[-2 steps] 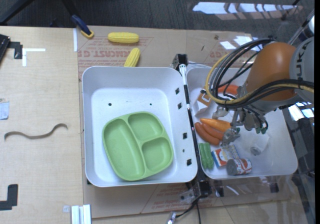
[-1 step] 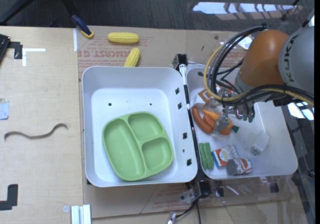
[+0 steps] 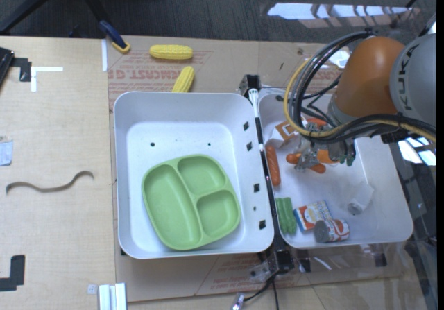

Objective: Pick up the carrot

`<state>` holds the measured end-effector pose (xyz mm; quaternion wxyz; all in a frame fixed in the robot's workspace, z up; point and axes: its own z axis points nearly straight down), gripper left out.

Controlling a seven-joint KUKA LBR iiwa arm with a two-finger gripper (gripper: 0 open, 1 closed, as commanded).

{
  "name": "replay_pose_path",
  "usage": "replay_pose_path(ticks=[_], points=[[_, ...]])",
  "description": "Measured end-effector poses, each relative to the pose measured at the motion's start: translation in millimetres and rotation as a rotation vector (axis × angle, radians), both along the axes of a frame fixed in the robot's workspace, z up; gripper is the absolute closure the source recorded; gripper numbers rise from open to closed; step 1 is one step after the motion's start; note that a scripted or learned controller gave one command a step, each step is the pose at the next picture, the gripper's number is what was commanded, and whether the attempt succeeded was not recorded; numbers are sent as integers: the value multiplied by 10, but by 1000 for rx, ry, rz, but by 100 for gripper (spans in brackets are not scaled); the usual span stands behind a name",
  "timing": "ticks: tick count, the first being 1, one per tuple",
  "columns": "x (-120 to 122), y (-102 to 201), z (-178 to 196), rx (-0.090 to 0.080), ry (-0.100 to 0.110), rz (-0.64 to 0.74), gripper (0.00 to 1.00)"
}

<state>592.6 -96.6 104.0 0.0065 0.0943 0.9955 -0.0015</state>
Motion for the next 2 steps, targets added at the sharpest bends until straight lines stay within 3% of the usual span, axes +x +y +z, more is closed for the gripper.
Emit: replay_pose_path(ticks=[1,2], points=[[-546,422,877,5,9,-294,100],[78,1044,874,5,10,-268,100]])
